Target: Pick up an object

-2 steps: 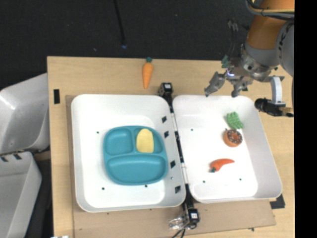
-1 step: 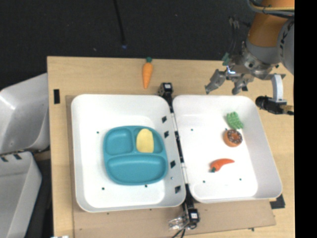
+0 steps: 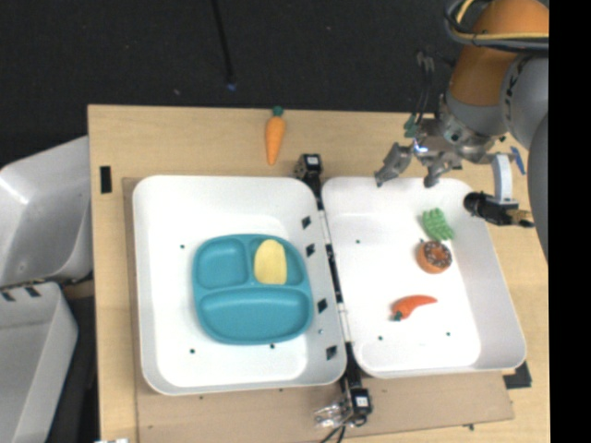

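Jaws spread open and holding nothing, the gripper (image 3: 412, 167) hangs over the right bin's (image 3: 369, 206) back rim, probably lining up on the green toy (image 3: 437, 223) just below (round brown piece (image 3: 433, 256) and red pepper (image 3: 410, 306) lie nearer front), while a carrot (image 3: 274, 137) sits on the desk (image 3: 185, 137).

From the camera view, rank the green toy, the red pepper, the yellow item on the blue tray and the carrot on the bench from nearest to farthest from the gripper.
Measured from the gripper:
1. Green toy, right bin, just below it.
2. Carrot, on the bench beyond the bins.
3. Red pepper, right bin, lower part.
4. Yellow item, in the blue tray, left bin.
Carrot and pepper are too close to call.
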Available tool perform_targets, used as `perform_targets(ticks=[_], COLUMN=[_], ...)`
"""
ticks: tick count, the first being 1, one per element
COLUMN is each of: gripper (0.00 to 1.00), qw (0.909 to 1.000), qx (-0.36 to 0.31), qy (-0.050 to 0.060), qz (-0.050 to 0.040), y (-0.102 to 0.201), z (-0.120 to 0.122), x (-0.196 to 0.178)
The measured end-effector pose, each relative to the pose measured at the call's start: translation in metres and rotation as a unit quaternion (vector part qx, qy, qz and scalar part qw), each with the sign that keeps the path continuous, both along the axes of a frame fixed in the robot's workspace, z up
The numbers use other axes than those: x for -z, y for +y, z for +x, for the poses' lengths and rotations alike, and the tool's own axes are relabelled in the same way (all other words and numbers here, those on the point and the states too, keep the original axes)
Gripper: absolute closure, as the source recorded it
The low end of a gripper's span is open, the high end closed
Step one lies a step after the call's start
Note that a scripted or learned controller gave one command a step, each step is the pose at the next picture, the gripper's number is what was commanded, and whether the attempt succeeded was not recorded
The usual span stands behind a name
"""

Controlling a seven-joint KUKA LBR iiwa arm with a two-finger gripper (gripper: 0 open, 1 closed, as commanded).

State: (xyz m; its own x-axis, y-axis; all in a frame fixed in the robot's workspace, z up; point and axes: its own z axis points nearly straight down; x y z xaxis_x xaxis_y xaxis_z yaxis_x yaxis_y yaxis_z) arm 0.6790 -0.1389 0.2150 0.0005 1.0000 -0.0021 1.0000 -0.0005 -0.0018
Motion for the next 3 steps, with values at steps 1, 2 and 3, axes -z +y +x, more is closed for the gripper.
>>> perform_targets(ticks=[1, 2, 3], gripper=[0.00, 0.00, 1.00], qw=[1.0000, 1.0000, 1.0000], qx=[0.000, 0.001, 0.001], qy=[0.000, 0.001, -0.004], qz=[0.0000, 0.0000, -0.0009], y=[0.000, -0.007, -0.009], z=[-0.005, -0.009, -0.006], x=[0.042, 0.103, 0.087])
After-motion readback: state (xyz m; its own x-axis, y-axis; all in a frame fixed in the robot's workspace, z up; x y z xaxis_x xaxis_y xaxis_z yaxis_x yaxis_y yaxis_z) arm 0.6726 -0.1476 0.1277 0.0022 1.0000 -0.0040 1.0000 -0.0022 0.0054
